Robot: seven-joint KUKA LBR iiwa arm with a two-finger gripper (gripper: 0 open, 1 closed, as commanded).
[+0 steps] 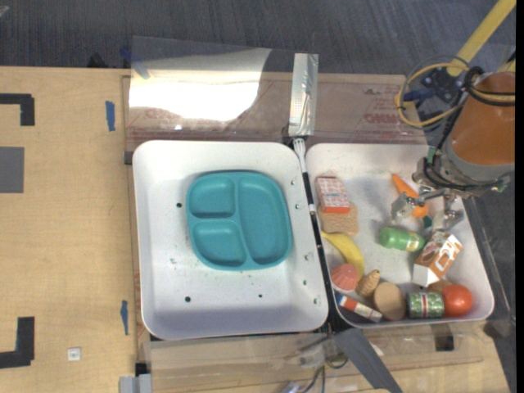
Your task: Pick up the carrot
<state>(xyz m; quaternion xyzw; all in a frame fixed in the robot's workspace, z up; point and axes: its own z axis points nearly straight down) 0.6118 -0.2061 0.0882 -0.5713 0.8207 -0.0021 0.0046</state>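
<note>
One carrot (pixel 407 191): small, orange, slanted, partly hidden beneath end effector (pixel 425 210).

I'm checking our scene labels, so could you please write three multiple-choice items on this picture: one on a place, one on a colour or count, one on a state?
1. Which bin holds the divided plate?
A. The left one
B. The right one
C. Neither; it lies on the bench

2. What colour is that plate?
A. Red
B. Teal
C. Yellow

3. How does the carrot stand to the hand?
A. Lifted high above the bins
B. Lying on the plate
C. Low in the right bin, right at the hand

Key: 1 A, the plate lies in the middle of the left bin. 2 B, it is blue-green all over. 3 C, the orange carrot lies by the banana and other toy foods, with the hand just over it.
</note>
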